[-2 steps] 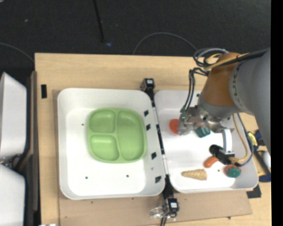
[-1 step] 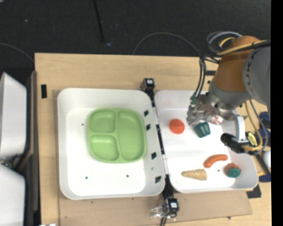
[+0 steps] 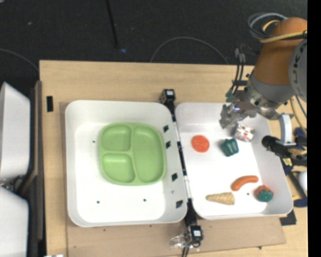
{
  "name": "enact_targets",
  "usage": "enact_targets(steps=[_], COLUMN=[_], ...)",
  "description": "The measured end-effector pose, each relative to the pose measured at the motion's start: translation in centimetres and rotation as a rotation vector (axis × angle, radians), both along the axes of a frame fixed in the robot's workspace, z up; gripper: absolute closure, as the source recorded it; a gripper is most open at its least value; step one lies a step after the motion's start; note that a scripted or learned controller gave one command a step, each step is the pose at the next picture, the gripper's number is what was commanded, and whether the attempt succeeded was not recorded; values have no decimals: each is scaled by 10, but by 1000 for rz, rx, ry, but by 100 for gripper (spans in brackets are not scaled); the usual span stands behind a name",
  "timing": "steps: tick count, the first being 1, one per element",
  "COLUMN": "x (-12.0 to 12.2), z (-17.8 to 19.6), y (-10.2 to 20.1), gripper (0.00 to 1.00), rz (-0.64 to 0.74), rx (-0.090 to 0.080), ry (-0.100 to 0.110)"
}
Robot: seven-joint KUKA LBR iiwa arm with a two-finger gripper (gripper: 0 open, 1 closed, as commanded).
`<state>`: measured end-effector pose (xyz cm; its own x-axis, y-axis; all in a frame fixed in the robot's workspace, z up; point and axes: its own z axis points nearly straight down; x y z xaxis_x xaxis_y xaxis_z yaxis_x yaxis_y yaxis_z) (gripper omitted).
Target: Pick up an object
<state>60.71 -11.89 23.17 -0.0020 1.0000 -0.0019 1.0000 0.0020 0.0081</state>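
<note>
so the grey kuka arm with the orange band [image 3: 275,58] hangs over the back of the right shallow white bin [image 3: 203,205], gripper [image 3: 231,116] low above it; can't tell how far open it is or if it has anything. left white bin [image 3: 75,159] holds a light green sectioned plastic plate [image 3: 132,153]. candidates all sit in the right bin: orange toy sausage [image 3: 244,182], tan cone [image 3: 221,198], red round disc [image 3: 200,143], dark green pepper-like piece [image 3: 229,147] nearest the gripper, and a small white-and-red block [image 3: 245,133]. they look like light, hard, slick plastic, so i'd pinch the green piece across its middle.
</note>
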Motion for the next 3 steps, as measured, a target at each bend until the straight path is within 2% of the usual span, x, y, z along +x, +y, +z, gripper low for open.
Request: enact_targets(steps=[1,2,3], x=[1,14,22], z=[20,9,18], y=[-1,47,94], gripper=[100,100,100], rz=[1,4,5], rx=[1,1,3], ry=[4,7,6])
